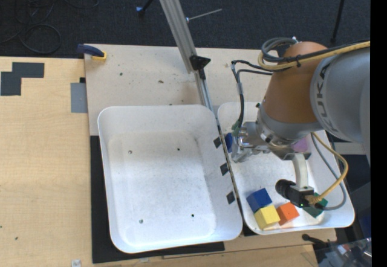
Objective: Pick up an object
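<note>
Robot arm reaching into the right of two white bins.

The gripper (245, 146) sits low at the right bin's (338, 218) 10 o'clock, its jaws hidden under the wrist, so I cannot tell their state. At 6 o'clock lie a blue block (259, 198), yellow block (266, 217) and orange block (288, 212), touching. The left bin (115, 139) has dark specks.
</note>
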Tool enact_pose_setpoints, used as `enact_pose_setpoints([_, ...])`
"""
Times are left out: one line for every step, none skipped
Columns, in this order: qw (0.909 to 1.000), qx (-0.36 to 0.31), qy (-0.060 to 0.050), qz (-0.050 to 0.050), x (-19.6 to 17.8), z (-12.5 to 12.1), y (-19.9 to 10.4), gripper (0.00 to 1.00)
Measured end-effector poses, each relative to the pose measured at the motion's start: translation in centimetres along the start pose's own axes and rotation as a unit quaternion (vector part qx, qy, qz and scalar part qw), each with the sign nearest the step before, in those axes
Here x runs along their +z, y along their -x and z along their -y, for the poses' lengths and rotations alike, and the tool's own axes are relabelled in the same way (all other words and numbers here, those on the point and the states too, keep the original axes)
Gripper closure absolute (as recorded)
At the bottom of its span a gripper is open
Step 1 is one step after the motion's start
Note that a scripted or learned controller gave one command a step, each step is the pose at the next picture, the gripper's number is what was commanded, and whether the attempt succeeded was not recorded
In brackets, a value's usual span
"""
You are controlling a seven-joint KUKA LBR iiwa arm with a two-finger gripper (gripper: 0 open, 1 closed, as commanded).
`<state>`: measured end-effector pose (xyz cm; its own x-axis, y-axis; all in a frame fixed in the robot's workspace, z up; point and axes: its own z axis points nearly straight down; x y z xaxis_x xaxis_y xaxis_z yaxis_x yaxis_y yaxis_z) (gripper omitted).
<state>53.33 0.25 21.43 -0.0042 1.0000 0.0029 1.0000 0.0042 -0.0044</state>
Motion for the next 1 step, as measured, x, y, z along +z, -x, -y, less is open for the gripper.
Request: enact_pose_setpoints([1.0,0.0,0.001,0.0,-1.52,-0.15,-4.73,1.0])
